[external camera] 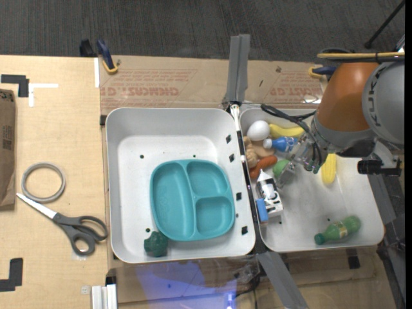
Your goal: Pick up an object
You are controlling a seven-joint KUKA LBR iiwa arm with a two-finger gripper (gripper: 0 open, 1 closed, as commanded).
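On the counter (58,102) at nine o'clock lie a tape roll (43,181) and scissors (69,224). The left bin (129,140) holds a teal divided plate (192,199), with a dark green lump (155,244) at its seven o'clock. In the right bin (360,224), a cluster of toys (267,150) crowds the eleven o'clock corner; a green bottle (337,230) lies at five o'clock. The end effector (300,161) sits low beside the cluster; I cannot tell its opening.

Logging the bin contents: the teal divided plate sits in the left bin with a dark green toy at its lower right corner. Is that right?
One detail is off. In the camera view the dark green toy lies at the lower left corner of the teal divided plate, not the lower right. Both sit in the left bin.
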